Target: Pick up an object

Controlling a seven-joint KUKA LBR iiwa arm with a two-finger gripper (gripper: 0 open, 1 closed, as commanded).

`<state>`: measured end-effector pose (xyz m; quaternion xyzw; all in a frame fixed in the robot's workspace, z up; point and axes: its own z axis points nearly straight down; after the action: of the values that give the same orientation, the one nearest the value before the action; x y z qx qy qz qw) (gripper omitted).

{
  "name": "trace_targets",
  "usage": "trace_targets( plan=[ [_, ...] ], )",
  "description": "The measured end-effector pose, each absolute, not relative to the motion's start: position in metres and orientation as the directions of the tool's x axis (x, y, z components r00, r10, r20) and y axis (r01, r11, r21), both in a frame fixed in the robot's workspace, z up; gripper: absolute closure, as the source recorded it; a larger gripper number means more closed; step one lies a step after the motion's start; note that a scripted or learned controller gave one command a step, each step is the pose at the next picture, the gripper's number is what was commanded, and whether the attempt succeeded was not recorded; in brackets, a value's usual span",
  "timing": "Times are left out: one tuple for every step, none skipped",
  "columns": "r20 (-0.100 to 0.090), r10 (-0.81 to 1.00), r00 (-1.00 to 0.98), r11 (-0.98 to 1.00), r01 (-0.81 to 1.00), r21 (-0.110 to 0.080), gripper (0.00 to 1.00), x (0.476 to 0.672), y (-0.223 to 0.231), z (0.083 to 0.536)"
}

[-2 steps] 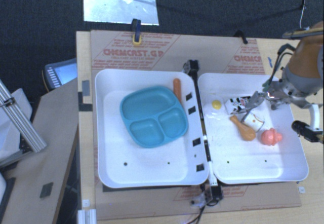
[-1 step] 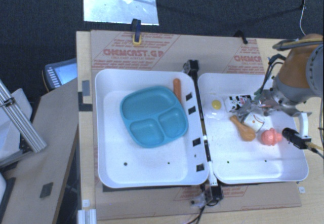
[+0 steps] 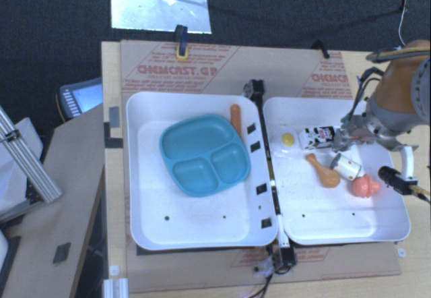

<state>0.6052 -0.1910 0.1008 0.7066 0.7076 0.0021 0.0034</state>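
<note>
The right bin (image 3: pixel 337 229) holds several small objects. A black-and-white carton (image 3: pixel 317 136) lies near its back, with a small yellow piece (image 3: pixel 288 139) to its left. An orange drumstick (image 3: pixel 323 171) lies in the middle, a white cylinder (image 3: pixel 347 166) just to its right, and a pink lump (image 3: pixel 366 186) further right. My gripper (image 3: pixel 345 146) reaches in from the right and hangs low between the carton and the white cylinder, close above the cylinder. I see nothing lifted off the bin floor.
The left bin (image 3: pixel 148 222) holds a blue divided plate (image 3: pixel 205 154) and an orange sausage (image 3: pixel 235 118) by its back right wall. A black divider (image 3: pixel 264 155) runs between the bins. The arm's orange-banded wrist (image 3: pixel 401 87) overhangs the right bin's far right side.
</note>
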Motion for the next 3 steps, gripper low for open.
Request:
trace_targets(
  plan=[
    [-0.002,1.000,-0.004,0.004,1.000,0.007,1.00,0.603,-0.186,0.164],
    [-0.002,1.000,-0.006,0.006,1.000,0.008,1.00,0.601,-0.181,0.226],
    [-0.002,1.000,-0.005,0.005,1.000,0.006,1.00,0.602,-0.181,0.255]
  ],
)
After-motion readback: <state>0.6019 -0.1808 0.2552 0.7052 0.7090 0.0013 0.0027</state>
